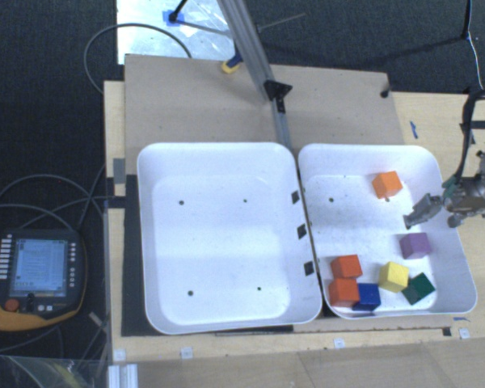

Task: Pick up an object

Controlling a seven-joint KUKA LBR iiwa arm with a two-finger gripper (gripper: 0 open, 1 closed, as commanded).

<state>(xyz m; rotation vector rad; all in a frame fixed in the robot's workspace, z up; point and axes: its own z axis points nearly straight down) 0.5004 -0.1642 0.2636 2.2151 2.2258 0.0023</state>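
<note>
Beside hand (427, 209), purple block (415, 244) square-on.

tool (424, 211) over right bin (323, 164) | nearest: purple block (415, 244), possibly apart | left bin (153, 164) beside

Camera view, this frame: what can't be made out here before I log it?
- Gripper: small and blurred above the right bin; open or shut cannot be told.
- Arm: cut off by the right edge, just past the wrist.
- Blue block: partly hidden behind the yellow block, against the bin's front rim.
- Pendant screen: text too small to read.
</note>
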